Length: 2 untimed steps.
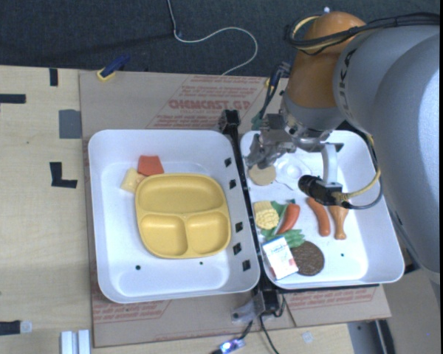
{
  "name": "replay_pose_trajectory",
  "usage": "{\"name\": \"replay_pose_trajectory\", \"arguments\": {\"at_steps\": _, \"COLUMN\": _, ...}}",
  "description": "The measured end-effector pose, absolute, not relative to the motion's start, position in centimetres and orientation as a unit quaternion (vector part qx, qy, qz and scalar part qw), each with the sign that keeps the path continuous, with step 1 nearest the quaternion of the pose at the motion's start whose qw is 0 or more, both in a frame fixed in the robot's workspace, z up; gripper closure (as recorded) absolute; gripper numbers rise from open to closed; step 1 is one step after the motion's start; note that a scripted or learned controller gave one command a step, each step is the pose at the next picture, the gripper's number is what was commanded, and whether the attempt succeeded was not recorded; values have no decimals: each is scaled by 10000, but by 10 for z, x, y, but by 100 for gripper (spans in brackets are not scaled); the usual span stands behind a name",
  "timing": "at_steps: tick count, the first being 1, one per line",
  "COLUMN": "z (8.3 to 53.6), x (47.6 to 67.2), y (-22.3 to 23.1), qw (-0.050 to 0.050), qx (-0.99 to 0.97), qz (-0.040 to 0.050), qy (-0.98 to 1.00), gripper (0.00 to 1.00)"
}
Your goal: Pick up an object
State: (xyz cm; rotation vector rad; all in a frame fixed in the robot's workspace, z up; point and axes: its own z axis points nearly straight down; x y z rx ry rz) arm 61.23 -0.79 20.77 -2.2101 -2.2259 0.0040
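Claw (264, 155): low in the right bin (362, 268), at its upper left corner; grip state cannot be told. Disc (262, 175): tan, flat, round, just below the claw (contact unclear). Corn (266, 215): yellow, knobbly. Carrot (320, 217): orange, long, smooth, well right of the claw. Patty (308, 259): brown, round. Card (279, 257): white, printed, beside the patty. Left bin (107, 220): holds a yellow three-part tray (183, 216), glossy, with an orange block (150, 165) touching its upper edge.
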Motion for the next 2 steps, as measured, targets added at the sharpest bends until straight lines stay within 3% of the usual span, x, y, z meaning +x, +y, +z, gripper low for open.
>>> {"name": "replay_pose_trajectory", "arguments": {"at_steps": 1, "z": 231, "x": 619, "y": 3, "qw": 13, "qx": -7060, "qz": 12, "qy": -7082, "gripper": 100}}
{"name": "replay_pose_trajectory", "arguments": {"at_steps": 2, "z": 215, "x": 613, "y": -1, "qw": 17, "qx": -7069, "qz": 31, "qy": -7073, "gripper": 100}}
